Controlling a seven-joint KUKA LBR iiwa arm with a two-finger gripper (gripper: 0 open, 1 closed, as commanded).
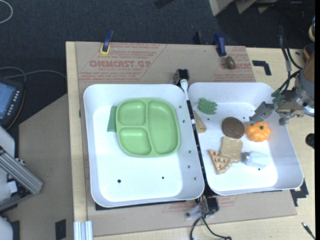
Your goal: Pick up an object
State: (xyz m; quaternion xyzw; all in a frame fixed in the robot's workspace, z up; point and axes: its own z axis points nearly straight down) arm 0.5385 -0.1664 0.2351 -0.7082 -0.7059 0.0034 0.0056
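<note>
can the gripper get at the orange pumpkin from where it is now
Probably yes. The gripper hovers just above the orange pumpkin in the right bin, nothing lies between them, and the brown cookie beside it leaves a small gap.

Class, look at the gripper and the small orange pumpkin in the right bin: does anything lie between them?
Nothing visible does. The gripper hangs just above and left of the pumpkin; the brown cookie lies off to the pumpkin's left, outside that gap.

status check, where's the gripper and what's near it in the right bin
Gripper over right bin's far right side, nothing held. Orange pumpkin toy just below it, brown cookie beside that. Path not blocked.
</note>
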